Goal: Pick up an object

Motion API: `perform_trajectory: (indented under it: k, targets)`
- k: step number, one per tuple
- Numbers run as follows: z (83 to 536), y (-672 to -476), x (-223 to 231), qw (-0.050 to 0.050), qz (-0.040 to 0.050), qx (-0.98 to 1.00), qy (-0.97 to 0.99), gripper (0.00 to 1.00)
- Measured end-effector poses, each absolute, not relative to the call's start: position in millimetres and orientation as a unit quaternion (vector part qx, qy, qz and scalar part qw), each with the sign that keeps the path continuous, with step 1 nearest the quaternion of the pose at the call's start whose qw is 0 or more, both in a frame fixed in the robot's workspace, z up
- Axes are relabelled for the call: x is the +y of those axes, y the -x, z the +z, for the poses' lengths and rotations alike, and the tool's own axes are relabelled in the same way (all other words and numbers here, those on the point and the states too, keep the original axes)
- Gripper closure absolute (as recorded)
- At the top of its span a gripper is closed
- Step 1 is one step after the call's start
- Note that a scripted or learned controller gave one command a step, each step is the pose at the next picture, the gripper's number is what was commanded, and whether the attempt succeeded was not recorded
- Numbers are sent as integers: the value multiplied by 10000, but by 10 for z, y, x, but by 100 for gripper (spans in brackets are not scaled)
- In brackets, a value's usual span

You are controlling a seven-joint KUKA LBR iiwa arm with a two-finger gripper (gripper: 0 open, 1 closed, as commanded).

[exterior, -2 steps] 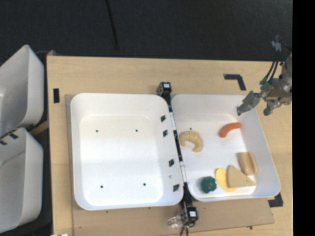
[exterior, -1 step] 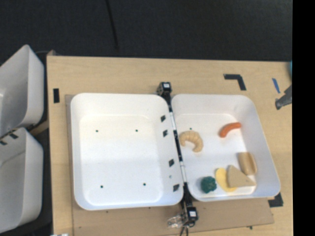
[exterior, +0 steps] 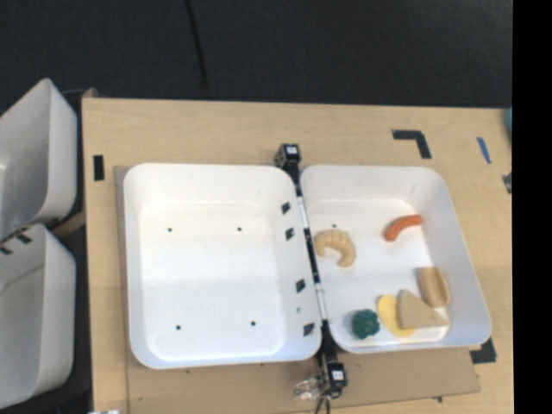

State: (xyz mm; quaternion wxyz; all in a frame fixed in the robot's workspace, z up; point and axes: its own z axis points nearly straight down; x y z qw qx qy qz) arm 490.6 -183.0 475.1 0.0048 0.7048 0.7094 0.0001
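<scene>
Nearest us, lower right of the frame, the right bin holds a green lump, yellow piece, tan wedge, bread roll, croissant and orange sausage. We'd target the isolated croissant, descending centred. Gripper state: we cannot tell.
</scene>
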Motion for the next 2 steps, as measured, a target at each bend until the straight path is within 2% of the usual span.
perform_trajectory:
  k: [1, 2]
  targets:
    - [3910, -4887, -2315, -14, -23, 7055, -7087, 100]
    - [3849, -4898, -2294, 20, -6, 7068, -7074, 100]
